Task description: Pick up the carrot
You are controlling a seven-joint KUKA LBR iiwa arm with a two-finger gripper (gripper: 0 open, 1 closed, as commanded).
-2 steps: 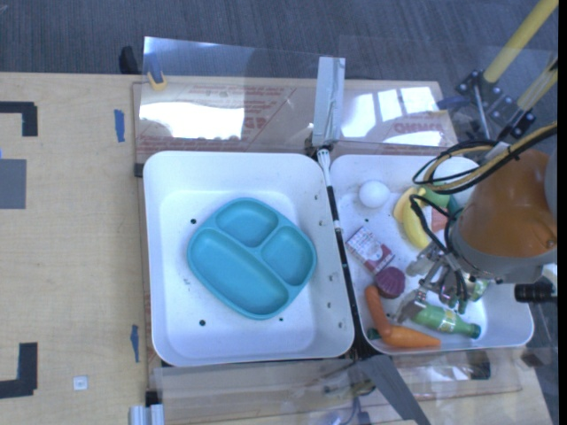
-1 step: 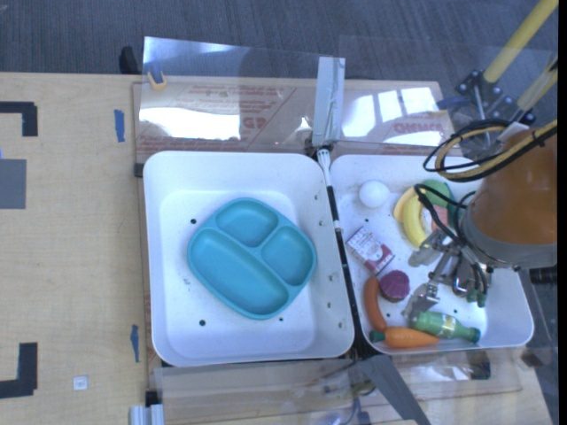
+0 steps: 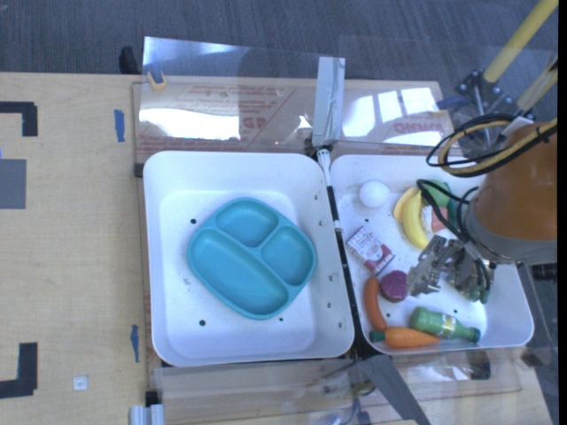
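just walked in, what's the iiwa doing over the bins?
It's after the carrot, which lies at the near edge of the right bin, beside a green bottle. The pincer hangs over the middle of that bin, above and apart from the carrot, with nothing seen between its fingers. A banana, a white egg and a red chili share the bin. The left bin holds a blue divided plate.

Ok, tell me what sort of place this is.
Probably a robotics lab test bench: two white bins side by side, a clear plastic shield behind them, and toy food such as a carrot for the arm.
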